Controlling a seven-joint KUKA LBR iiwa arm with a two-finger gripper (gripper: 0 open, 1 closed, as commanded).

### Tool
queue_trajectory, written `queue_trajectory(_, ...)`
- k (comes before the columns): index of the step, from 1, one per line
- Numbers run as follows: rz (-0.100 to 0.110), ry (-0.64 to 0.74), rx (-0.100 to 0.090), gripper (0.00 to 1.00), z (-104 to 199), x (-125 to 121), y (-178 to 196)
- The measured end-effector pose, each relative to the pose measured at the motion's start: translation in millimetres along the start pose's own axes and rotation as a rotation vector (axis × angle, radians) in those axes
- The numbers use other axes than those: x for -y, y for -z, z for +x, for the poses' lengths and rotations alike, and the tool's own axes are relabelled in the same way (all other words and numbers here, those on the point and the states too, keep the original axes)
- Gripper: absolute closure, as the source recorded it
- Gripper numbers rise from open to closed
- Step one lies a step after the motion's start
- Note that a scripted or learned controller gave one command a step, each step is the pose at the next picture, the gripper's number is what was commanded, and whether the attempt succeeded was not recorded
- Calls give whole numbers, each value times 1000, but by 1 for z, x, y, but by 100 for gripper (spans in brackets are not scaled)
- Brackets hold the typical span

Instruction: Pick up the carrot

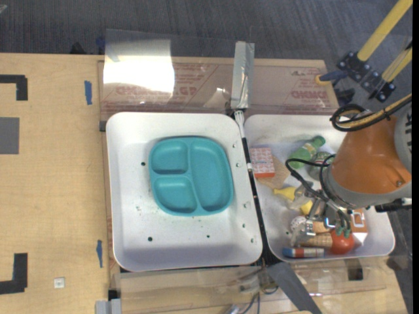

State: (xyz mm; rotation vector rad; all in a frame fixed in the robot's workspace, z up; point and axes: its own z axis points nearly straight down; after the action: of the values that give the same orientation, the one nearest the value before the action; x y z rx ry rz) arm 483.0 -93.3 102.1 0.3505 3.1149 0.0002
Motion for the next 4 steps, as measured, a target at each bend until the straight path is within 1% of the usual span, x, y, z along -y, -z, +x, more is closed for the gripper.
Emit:
queue_trajectory(1,-5,-382,5,0,-10,41,-12)
queue_trajectory(2,1,-410,9,0,-5,20,-12)
queue_trajectory(3,-1,-408,18,100,-8,19,0)
queue_trajectory(4,-1,-638,9,100,-2,4,-10)
